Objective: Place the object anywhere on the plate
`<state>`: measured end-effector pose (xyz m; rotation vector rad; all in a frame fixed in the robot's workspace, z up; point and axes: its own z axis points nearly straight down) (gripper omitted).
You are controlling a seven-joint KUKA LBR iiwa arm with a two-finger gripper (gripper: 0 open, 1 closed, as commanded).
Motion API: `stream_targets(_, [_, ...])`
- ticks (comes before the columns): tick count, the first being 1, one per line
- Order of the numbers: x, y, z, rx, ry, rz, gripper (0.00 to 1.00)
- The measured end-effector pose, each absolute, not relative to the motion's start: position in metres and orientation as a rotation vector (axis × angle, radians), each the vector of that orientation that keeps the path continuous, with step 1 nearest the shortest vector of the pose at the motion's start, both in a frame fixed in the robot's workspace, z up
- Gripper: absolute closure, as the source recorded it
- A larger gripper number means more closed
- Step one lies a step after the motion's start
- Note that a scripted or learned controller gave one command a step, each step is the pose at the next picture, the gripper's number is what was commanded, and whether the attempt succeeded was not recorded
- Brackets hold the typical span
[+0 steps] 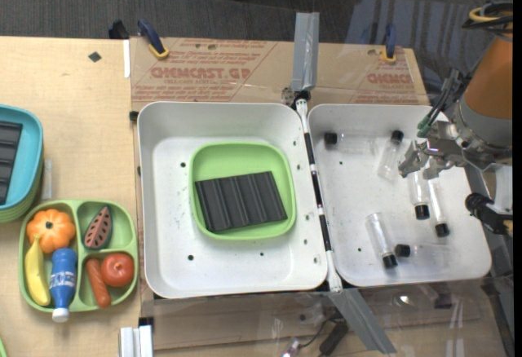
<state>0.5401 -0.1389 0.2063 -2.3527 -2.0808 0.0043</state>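
while hovering over the right bin (359, 262), the end effector (414, 161) has fingers apart, holding nothing.

Several clear plastic vials with black caps (382, 238) lie scattered on their sides in the right bin. The green square plate (242, 156) sits in the left bin's middle, bearing a dark ribbed mat.

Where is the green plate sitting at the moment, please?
The green plate sits in the middle of the left white bin in the camera view, with a dark ribbed slab lying on it.
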Motion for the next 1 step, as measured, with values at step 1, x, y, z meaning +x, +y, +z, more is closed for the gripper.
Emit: stream_targets(1, [0.5401, -0.1389, 0.2064, -2.353, -2.081, 0.004, 0.0])
